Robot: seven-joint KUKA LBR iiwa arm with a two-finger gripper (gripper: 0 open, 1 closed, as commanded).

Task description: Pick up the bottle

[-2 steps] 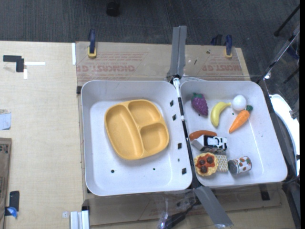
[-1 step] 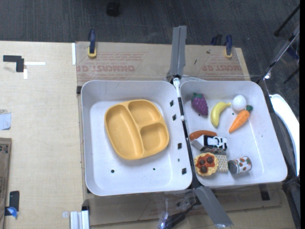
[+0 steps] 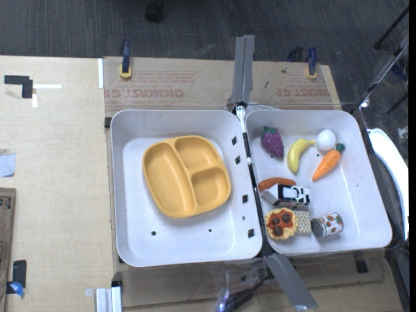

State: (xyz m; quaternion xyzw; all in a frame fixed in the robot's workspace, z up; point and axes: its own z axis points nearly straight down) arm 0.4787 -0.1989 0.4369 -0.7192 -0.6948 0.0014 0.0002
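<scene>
Camera view: I see the bottle [image 3: 292, 193], dark with a white label, lying on its side in the right bin [image 3: 359, 197], to the right of the yellow plate [image 3: 186, 174] and level with its lower half. I cannot tell the gripper's state.

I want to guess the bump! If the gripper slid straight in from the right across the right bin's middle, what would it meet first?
Likely the carrot, nearest on that line; travelling low, the right bin's wall first. Height is unclear.
</scene>
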